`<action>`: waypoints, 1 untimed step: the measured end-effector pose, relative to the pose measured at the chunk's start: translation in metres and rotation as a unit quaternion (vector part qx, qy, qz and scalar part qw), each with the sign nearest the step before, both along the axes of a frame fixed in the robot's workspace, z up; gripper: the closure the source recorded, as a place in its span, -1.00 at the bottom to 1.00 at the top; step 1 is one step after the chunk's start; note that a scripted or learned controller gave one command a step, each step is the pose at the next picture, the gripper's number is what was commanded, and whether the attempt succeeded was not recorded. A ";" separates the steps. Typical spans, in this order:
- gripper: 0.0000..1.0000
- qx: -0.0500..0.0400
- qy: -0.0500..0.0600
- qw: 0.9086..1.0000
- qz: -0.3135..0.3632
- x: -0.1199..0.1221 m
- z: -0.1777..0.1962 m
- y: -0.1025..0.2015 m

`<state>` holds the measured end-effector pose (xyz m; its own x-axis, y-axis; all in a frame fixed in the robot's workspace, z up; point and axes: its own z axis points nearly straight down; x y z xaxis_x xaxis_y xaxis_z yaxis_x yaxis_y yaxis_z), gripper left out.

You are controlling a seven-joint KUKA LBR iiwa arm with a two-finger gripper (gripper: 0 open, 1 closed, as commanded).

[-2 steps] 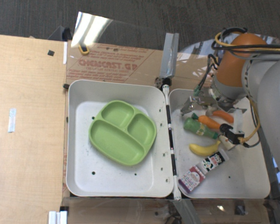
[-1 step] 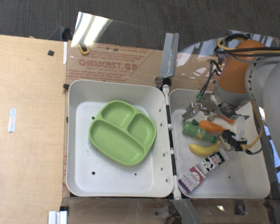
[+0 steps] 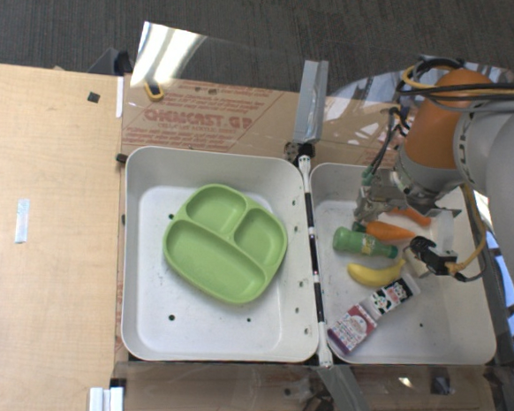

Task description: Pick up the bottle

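You're looking down on a pale wooden worktop (image 3: 37, 183) that meets dark grey carpet (image 3: 254, 23) at its far edge. A brown cardboard sheet (image 3: 211, 117) lies behind the bins, with a bright glare (image 3: 167, 51) on clear plastic.

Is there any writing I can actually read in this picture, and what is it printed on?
"CHEMCAST GP", roughly: red print on the brown paper-covered sheet behind the bins; the last letters are uncertain.
Smaller red lines on the same sheet: too blurred to read.
Cow-patterned carton in the right bin: print too small to read.
Purple and white packet beside it: label too small to read.
Green bottle: no legible label.
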<state>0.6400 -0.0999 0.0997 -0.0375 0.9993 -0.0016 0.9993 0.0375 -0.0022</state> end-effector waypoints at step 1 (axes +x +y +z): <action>1.00 -0.001 0.000 0.993 -0.122 -0.029 0.160 0.168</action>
